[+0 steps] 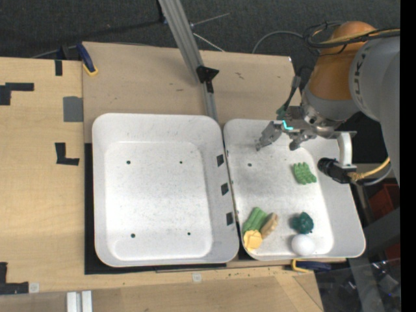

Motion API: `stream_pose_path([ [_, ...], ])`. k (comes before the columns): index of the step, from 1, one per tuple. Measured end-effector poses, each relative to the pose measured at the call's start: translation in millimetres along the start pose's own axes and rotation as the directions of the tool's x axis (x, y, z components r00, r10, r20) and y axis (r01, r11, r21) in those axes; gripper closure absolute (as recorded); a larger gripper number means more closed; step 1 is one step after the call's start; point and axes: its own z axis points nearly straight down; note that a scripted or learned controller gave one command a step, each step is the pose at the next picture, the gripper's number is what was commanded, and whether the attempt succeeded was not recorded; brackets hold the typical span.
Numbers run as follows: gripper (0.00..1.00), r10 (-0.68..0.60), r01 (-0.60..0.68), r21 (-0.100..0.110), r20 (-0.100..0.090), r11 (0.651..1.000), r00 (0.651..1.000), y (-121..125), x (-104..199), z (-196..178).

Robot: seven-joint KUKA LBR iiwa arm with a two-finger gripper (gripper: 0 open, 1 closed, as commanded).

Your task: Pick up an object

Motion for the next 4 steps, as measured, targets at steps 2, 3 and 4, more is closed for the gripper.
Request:
stream_pose_path([
  [2,0.0,0.0,0.0,0.001,0.002,1.0,1.0,3,0,62],
  [3,0.0,-0.001,0.001,-0.004,0.003,1.0,1.0,3,1,100],
  [4,1.0,-0.001,0.001,-0.004,0.002,1.0,1.0,3,2,88],
])
